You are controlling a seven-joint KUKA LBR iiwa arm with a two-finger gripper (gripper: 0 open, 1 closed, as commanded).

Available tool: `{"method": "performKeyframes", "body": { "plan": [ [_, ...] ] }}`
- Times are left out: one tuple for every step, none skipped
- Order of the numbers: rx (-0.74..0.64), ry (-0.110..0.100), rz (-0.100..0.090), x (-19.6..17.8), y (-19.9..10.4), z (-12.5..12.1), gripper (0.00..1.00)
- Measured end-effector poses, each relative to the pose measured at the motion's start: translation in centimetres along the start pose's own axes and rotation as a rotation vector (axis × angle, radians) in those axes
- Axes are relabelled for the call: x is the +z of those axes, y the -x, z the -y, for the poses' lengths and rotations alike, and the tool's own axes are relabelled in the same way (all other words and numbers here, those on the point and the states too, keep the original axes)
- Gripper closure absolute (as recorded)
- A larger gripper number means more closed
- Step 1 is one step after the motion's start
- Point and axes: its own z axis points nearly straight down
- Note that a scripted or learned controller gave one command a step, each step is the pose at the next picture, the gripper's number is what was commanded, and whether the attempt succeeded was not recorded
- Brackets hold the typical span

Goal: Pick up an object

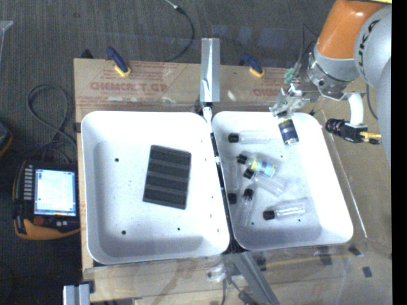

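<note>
Near the front edge of the right bin [331, 189] we see a clear vial with a black cap [286, 210], lying on its side.

Behind it, more clear vials [257, 169] lie scattered across the middle of this bin, one with a yellow and blue label. At the back edge of the right bin we see the gripper [287, 110], and just below it hangs a small dark blue bottle [289, 131], tilted and close to the back right corner. We cannot tell whether the fingers are spread or pinching the bottle. In the left bin [102, 189], a flat black ribbed block [168, 176] lies in the middle.
</note>
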Motion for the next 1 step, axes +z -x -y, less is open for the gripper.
{"method": "performKeyframes", "body": {
  "plan": [
    [-0.001, -0.002, 0.003, -0.86, -0.04, -0.02, 1.0]
  ]
}}
